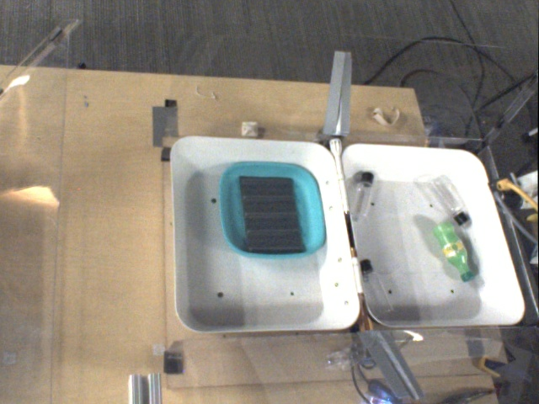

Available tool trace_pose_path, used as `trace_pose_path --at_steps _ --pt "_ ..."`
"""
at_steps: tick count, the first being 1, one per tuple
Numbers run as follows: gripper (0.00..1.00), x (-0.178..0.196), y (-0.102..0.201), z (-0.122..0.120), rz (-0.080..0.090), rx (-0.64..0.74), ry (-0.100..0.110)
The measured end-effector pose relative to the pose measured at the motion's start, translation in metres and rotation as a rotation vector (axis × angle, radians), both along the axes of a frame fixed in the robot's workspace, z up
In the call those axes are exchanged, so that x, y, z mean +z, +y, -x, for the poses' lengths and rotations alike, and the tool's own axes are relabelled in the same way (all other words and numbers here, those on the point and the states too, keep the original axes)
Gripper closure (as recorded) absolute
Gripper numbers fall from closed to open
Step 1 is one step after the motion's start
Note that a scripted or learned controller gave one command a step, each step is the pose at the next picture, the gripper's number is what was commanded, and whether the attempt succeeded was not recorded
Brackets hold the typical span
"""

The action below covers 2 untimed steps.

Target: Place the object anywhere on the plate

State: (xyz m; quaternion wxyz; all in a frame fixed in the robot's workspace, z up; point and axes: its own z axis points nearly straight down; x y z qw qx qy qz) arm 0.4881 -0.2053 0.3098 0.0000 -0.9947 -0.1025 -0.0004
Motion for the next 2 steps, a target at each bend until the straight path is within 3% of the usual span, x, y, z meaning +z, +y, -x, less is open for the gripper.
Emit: trace_pose_path --at_steps 1,2 --pt "0.00 0.002 0.000 0.000 0.000 -0.001 -0.001" --pt "0.00 0.126 0.000 -0.030 0.001 0.003 -0.003"
